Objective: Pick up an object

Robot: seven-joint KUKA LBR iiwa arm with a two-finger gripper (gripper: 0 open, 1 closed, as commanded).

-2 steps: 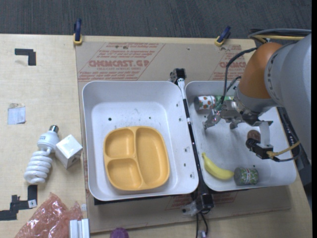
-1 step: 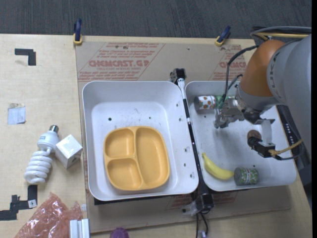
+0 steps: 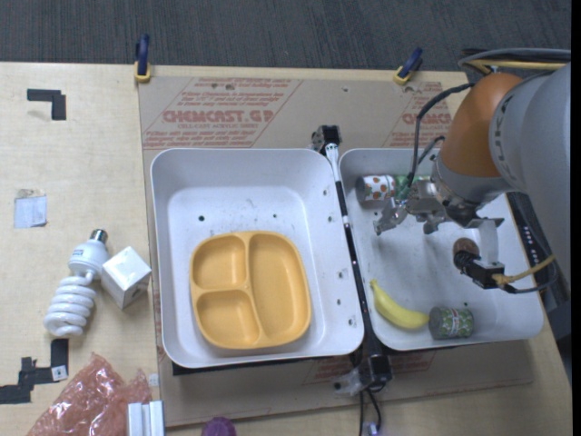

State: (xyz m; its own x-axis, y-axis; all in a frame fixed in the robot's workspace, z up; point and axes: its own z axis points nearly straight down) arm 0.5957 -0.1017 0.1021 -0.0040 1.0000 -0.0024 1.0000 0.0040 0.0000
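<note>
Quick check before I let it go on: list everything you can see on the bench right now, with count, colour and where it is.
Bins: two, white, side by side mid-bench.
Divided plate: one, yellow, three compartments, in the left bin.
Banana: one, yellow, right bin, near front wall.
Small can: one, greenish, right bin, just right of the banana.
Patterned can: one, white with red and green, right bin, far left corner.
Light bulb: one, white spiral, on the bench left of the bins.
Small box: one, white, beside the bulb.
Mesh bag: one, reddish, front left.
Clamps: two, blue, far edge.
Arm: one, grey and orange, over the right bin.
Gripper: one, metallic, above the right bin floor.
</note>
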